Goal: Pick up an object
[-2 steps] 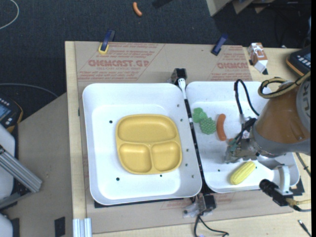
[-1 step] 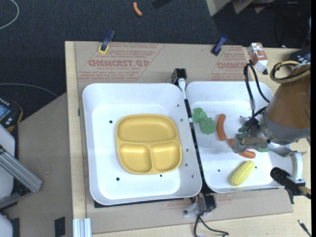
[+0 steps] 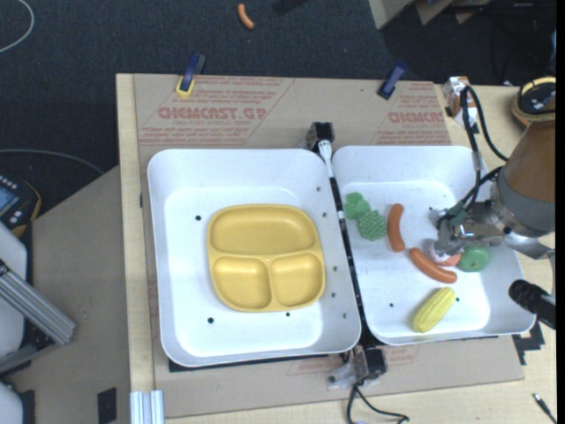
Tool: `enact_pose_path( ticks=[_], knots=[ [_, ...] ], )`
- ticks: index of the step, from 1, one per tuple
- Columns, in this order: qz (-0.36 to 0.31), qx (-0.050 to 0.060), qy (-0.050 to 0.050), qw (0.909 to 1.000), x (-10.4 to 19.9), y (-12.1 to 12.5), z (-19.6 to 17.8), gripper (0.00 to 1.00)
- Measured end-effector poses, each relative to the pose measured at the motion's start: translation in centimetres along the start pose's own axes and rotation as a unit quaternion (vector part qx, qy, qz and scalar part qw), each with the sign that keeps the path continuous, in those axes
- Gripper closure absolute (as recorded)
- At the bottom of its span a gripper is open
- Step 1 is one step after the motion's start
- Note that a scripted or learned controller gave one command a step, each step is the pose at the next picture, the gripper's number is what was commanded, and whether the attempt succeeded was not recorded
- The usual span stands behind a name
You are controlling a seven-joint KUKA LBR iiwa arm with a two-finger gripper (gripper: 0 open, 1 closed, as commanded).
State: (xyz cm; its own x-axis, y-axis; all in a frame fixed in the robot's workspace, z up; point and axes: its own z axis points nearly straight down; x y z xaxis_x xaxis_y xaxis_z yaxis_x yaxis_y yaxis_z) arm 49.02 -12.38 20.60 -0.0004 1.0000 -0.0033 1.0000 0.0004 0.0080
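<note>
A dark carpeted floor is seen around a bench topped with brown cardboard (image 3: 265,104), on which two shallow white bins are set side by side. A small orange item (image 3: 245,15) lies on the floor in the upper middle of the frame.

The left bin (image 3: 168,263) is occupied by a yellow divided tray (image 3: 265,256), lying flat at its centre with three compartments.

In the right bin (image 3: 406,170), several toy foods are spread out. A green broccoli piece (image 3: 365,217) is placed near the bin's left wall, and just to its right an orange-red sausage (image 3: 395,227) is laid almost upright in the frame. A yellow corn cob (image 3: 433,309) is found lower down, toward the bin's lower edge. A second sausage (image 3: 432,266) is laid at a slant between the corn and the gripper, and a green round piece (image 3: 474,259) is seen just beside it on the right.

The gripper (image 3: 452,237) is positioned low over the right part of this bin, directly above the upper end of the second sausage and beside the green piece. How far it is open, and whether anything is held, cannot be told.
</note>
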Motion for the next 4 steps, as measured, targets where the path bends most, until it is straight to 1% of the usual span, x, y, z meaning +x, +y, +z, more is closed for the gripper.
enact_pose_path(
  ticks=[1,2,3,4],
  knots=[
    [0.0,0.001,0.001,1.0,0.0,0.1,-2.0,1.0],
    [-0.002,0.003,0.002,1.0,4.4,1.7,-1.1,1.0],
    [-0.001,0.002,0.001,1.0,6.0,1.8,-2.6,1.0],
    [0.001,0.006,0.002,1.0,5.4,0.9,-1.2,1.0]
  ],
)
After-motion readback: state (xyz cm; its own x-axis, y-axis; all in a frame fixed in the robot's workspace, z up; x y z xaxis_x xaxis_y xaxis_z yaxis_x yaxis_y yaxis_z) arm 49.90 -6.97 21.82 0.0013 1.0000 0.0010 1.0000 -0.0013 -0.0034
